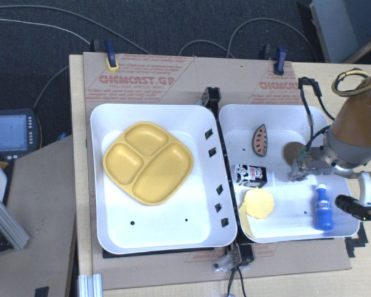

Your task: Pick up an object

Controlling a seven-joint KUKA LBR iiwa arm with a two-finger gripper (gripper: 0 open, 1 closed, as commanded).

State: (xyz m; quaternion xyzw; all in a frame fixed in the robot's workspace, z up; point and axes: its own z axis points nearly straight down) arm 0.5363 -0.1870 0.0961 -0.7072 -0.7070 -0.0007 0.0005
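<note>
Bins sit side by side on the counter (142,73), and we see two of them, both white and shallow. In the left bin (111,228) lies a yellow plate (148,163) with three parts. In the right bin (284,228) we see a watermelon slice (259,140) near the top, a small black and white box (250,175) just by the left wall, a round yellow thing (258,203) right below that box, and a blue bottle (323,208) near the right side. The arm (352,129) comes in from the right, and the jaws (298,166) hang low over the middle of the right bin. We cannot tell how they stand. A brown round shape (293,151) sits just beside them. The bottle lies below and to the right of the jaws, and the box and the yellow thing lie to their left, apart from them.
</note>
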